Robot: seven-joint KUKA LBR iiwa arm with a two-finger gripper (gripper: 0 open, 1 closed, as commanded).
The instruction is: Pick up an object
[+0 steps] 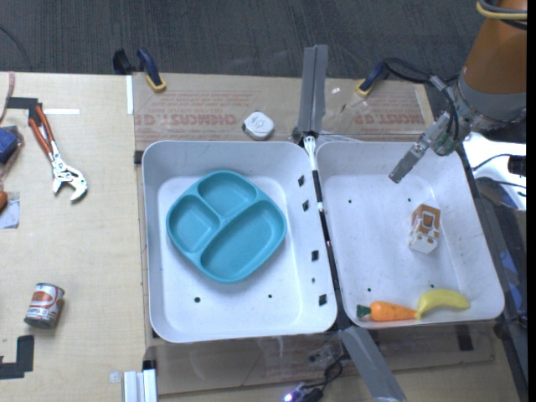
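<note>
The surface (75, 249) is pale wood. Two white bins sit on it side by side: the right bin (368, 224) lies directly below the claw (402, 170), the left bin (163, 249) just beyond it, farther from the claw. Well away from the claw, at the far left, lie a red-handled wrench (54, 157) and, nearer the front edge, a small can (42, 305). A small round white object (259, 125) rests behind the left bin, near the claw's height in the view.
</note>
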